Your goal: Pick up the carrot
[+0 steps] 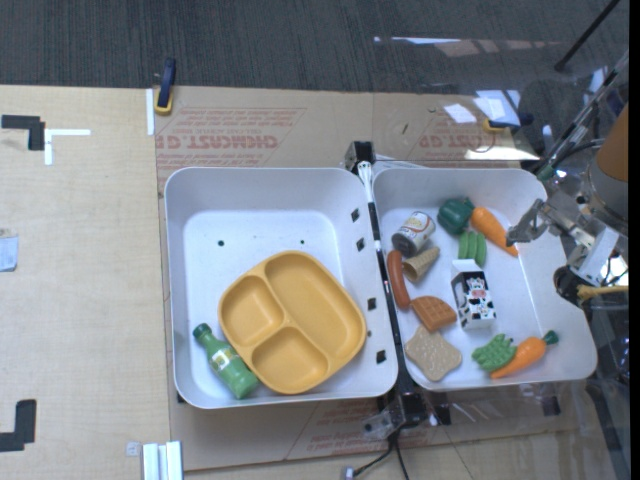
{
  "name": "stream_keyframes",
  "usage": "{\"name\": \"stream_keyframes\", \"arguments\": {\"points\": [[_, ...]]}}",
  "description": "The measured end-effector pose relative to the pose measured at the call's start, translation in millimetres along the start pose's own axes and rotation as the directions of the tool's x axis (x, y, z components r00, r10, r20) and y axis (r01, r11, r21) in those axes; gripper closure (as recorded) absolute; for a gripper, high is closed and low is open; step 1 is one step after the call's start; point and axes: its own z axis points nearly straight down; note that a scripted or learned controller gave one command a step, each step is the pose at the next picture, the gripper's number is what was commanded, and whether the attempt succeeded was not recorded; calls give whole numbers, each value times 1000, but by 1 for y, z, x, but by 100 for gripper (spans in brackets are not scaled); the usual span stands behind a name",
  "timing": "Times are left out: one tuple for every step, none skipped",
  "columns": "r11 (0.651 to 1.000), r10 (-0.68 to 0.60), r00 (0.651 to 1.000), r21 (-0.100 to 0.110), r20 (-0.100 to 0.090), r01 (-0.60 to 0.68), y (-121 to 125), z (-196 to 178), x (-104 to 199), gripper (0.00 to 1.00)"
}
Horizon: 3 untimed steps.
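Orange carrot (pixel 490 229) lies in the right bin (pixel 560 368), near its back, beside a green pepper (pixel 455 213). The gripper (pixel 527 230) hangs just next to it; nothing is lifted yet. How wide the hand is, I cannot tell.

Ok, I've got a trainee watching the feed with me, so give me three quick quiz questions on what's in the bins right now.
1. True or false: the yellow plate and the green bottle lie in the left bin.
2. Which bin holds the carrot with the leafy green top? A) left B) right
3. Fill in: the tool sits beside the second carrot, next to the green ____.

Key: 1 true; 2 B, near the front corner of the right bin; 3 pepper.
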Motion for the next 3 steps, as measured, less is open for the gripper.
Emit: {"name": "stream_keyframes", "arguments": {"points": [[988,-153,988,3,-1,153,35,91,40,0],[999,32,999,-7,-8,-32,67,122,25,0],[1000,26,1000,-11,-9,-26,68,112,27,100]]}}
